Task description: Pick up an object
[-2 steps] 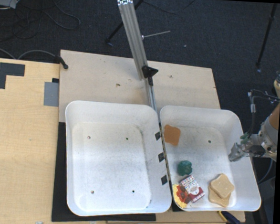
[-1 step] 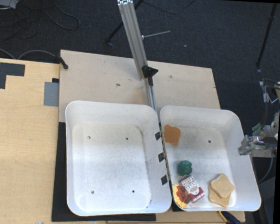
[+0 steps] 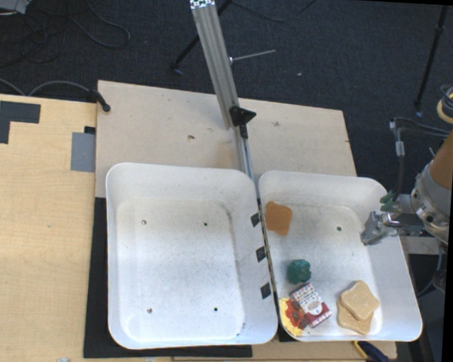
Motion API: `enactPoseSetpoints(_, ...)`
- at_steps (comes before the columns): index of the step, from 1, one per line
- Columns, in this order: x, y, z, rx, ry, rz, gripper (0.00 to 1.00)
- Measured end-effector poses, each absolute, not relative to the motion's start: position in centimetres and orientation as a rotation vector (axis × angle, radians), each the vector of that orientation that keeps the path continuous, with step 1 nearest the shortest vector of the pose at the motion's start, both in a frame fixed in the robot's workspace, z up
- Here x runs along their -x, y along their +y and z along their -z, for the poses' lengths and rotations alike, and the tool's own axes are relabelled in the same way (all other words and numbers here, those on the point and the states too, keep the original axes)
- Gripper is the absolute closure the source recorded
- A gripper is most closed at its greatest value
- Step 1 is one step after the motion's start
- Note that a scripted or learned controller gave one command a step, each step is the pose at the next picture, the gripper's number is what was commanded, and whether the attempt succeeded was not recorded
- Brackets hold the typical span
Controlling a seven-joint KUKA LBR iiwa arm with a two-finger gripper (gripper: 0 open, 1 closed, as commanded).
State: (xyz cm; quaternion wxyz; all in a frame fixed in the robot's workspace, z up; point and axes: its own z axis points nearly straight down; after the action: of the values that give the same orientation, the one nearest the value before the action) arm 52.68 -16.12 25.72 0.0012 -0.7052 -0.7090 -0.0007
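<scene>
The right bin (image 3: 330, 190) holds several small objects. An orange-brown block (image 3: 278, 218) lies near its left wall. Below it sits a dark green lump (image 3: 299, 270). A red and white packet (image 3: 308, 306) rests on a yellow item at the front left corner. A tan bread-shaped piece (image 3: 358, 305) lies at the front right. My gripper (image 3: 371, 230) hangs over the right bin's right rim, well apart from all of them, and nothing shows between its tips.
The left bin (image 3: 134, 179) stands beside the right one, with black clips along the shared wall. A slanted aluminium rail (image 3: 219, 64) rises from behind the bins. Bare wooden bench lies to the left and behind.
</scene>
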Motion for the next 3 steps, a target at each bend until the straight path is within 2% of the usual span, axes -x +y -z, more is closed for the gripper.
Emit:
enactPoseSetpoints(1,-52.6,-11.7,-24.6,2.214,-2.222,-0.001,1.00)
enactPoseSetpoints(3,-54.3,-0.9,-23.1,2.213,-2.223,-0.002,1.00)
